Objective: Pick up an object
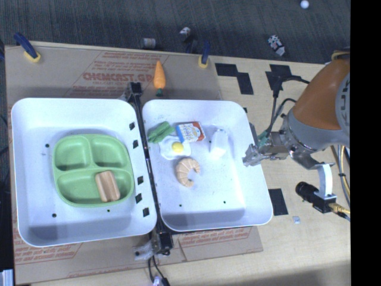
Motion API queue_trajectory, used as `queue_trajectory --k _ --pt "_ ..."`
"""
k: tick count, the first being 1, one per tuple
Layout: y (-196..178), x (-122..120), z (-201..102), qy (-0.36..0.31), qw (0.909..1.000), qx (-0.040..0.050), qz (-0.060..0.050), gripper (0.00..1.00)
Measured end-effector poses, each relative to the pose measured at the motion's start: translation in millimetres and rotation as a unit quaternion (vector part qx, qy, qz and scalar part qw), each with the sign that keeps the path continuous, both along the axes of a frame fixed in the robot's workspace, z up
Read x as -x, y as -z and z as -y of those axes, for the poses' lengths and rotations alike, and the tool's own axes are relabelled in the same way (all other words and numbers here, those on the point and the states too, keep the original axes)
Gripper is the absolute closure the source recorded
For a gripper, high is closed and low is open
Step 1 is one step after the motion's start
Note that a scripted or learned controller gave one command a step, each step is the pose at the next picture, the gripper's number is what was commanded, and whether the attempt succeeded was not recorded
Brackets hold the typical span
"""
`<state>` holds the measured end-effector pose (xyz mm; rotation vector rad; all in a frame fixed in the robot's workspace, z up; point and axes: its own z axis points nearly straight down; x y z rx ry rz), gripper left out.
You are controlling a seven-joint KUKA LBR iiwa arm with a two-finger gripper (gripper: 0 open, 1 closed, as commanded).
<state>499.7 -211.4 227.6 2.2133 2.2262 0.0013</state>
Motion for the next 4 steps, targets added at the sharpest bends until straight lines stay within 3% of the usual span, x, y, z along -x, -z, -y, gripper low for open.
queue_trajectory --k 1,4 --pt "2.0 22.9 -0.1 0.0 1.0 -0.0003 -0.001 1.0" --pt "11.0 23.3 -5.7 0.0 1.0 -0.0011 -0.003 1.0"
